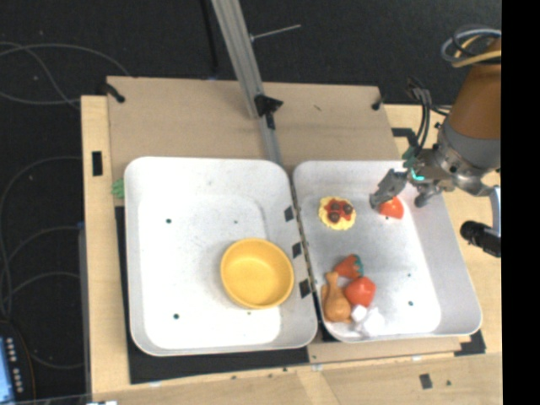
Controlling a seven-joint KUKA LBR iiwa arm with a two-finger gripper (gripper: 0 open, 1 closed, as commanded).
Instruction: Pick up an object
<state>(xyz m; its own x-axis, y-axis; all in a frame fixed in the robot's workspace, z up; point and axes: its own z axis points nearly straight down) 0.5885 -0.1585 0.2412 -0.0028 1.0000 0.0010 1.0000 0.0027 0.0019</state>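
Hovering over the right bin (439, 251), the gripper (403, 194) has its fingers spread, a small red object (391, 208) just beneath them, not visibly clamped. A yellow bowl (256, 272) sits in the left bin (169, 192).

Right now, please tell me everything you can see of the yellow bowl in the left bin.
The yellow bowl is round, plain and of one colour, with a smooth matte look like plastic. It stands upright, its opening facing up, and nothing shows inside it. It rests on the floor of the left bin, in the part near the front and close to the wall shared with the right bin. Nothing else touches it.
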